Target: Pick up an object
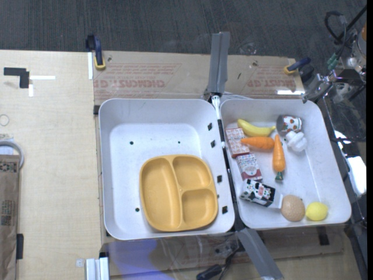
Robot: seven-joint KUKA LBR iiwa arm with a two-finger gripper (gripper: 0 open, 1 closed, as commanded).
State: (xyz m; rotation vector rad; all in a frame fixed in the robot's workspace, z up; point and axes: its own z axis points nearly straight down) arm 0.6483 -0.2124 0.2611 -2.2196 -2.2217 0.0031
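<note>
Camera view: we are seeing nothing picked yet; banana (255, 127), carrots (278, 155), egg (292, 208), lemon (317, 211) are lying in right bin (326, 174). Gripper (326, 85) hovering at its far-right corner, grip state unclear.

Two bins sit side by side on the tabletop (46, 156). The left bin (116, 127) holds a divided plate (178, 192) toward its lower part. The right bin (326, 174) holds a banana (254, 127) at upper centre, two carrots (258, 143) just below it, cartons (245, 159) along its left side, and an egg (292, 208) beside a lemon (317, 211) at lower right.
</note>
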